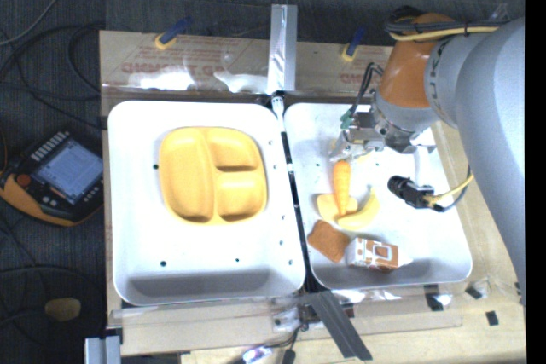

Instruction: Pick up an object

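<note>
- Camera view, looking down on a bench (119, 47) that carries two shallow white bins side by side.
- Left bin (128, 268): a yellow divided plate (212, 173) with three compartments lies near its middle.
- Right bin (444, 260): a small heap of toy food sits toward its left half, running from the middle down toward the near edge.
- An orange carrot-shaped piece (342, 181) lies lengthwise at the top of the heap. Beneath it are two curved yellow pieces (351, 212), touching one another. Nearer the front edge lie a brown wedge (328, 241) and a small printed box (375, 253).
- These look like light, stiff plastic with smooth skins, so they would probably slip under a loose pinch. The carrot-shaped piece seems the easiest to take, across its narrow width near the middle.
- The gripper (348, 151) hangs just above that piece's upper end. Whether its fingers are spread or pressed together cannot be told from this angle, and nothing is seen held between them.
</note>
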Action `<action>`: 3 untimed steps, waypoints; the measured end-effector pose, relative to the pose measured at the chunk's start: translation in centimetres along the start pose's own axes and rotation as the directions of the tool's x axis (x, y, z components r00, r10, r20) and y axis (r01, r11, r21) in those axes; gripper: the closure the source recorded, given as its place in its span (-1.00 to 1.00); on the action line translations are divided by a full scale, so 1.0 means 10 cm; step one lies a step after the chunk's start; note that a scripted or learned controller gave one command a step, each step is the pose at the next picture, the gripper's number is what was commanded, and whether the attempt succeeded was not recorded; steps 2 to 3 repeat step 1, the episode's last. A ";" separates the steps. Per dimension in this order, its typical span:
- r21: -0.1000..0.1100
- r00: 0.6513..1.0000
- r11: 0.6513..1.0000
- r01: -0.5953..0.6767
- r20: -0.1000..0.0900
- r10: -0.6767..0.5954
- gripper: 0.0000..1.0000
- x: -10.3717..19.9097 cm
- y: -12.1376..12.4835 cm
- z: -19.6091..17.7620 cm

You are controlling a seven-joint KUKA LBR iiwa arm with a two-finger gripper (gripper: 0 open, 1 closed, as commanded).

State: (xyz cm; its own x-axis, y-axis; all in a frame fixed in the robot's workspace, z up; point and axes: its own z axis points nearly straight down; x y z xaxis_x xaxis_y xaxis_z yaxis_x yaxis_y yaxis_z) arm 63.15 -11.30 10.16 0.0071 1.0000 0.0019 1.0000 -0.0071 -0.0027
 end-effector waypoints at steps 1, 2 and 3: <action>-0.001 1.000 1.000 -0.029 0.003 0.029 1.00 0.48 -0.22 -1.08; -0.001 1.000 1.000 -0.029 0.003 0.029 1.00 0.48 -0.22 -1.08; -0.001 1.000 1.000 -0.029 0.003 0.029 1.00 0.48 -0.22 -1.08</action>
